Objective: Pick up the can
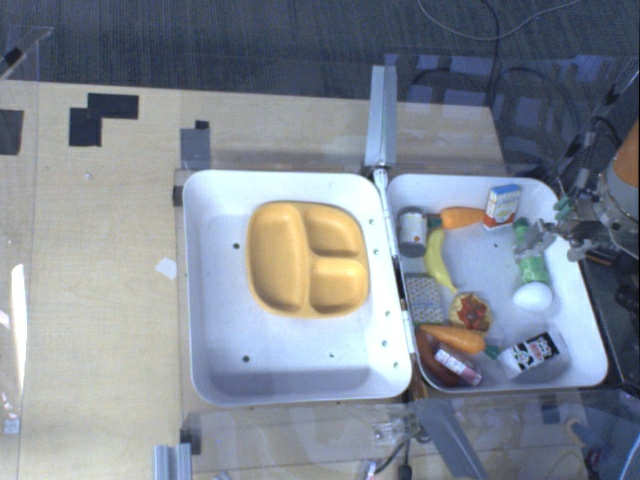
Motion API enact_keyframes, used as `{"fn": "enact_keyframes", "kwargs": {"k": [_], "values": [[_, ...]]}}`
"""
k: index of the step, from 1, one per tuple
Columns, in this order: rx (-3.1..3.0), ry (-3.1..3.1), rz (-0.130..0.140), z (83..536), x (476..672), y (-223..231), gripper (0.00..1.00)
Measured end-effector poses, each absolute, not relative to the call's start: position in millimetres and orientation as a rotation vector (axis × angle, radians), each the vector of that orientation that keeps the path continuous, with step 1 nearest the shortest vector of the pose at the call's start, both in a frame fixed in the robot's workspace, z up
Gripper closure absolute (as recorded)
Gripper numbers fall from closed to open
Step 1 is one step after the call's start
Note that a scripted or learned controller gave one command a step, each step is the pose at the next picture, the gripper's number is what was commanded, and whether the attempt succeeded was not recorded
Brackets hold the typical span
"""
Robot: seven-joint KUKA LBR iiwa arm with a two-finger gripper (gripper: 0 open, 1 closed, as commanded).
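The can (411,230) is a small grey cylinder that lies against the left wall of the right bin (590,353), near its far end. A yellow banana (437,255) lies right beside it, and an orange carrot (462,217) is just beyond. My gripper (541,236) hangs over the right side of this bin, close above a green bottle (532,266). It is well to the right of the can and apart from it. The arm's orange band (630,166) shows at the right edge of the view.
The right bin also holds a small carton (503,205), a white ball (533,295), a black-and-white carton (528,354), a grey mesh pad (423,293), a strawberry-like piece (471,311) and an orange item (457,339). The left bin (215,368) holds a yellow divided plate (306,258).
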State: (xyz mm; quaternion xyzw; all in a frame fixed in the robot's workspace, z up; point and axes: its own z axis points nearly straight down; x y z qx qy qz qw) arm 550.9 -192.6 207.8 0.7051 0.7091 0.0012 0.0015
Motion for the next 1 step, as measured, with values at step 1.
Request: {"fn": "enact_keyframes", "kwargs": {"k": [1], "values": [[2.334, 2.092, 0.007, 99.3, 588.3, -192.8, 0.0]]}}
